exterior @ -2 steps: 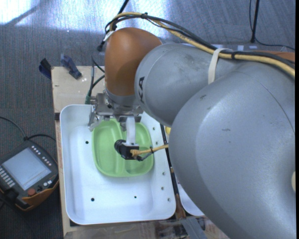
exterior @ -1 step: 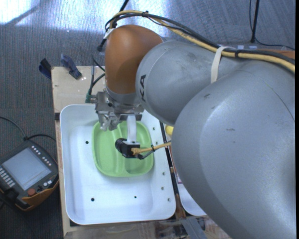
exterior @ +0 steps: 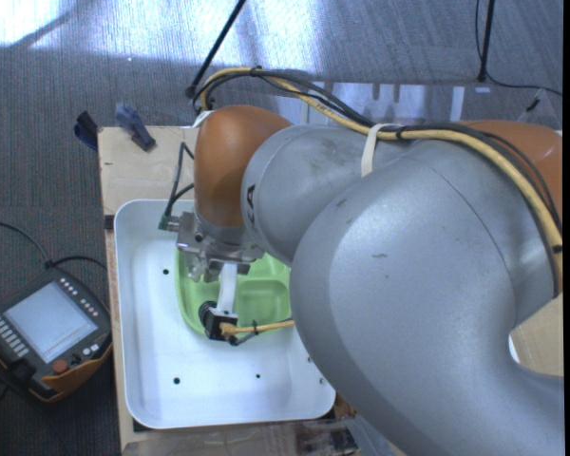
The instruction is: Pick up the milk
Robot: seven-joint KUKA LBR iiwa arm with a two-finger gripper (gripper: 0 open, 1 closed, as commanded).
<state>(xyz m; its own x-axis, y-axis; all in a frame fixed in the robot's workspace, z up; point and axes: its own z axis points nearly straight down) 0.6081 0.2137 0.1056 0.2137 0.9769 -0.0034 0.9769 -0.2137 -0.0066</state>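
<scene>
Down in the white bin [exterior: 171,388], the end effector [exterior: 214,266] hangs over a pale green dish [exterior: 266,297], grip state impossible to tell, while the milk is hidden, its direction unjudgeable.

The milk cannot be made out beneath the arm [exterior: 399,255] over the bin [exterior: 147,369].

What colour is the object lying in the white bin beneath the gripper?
The object is light green, best seen in the camera view.
</scene>
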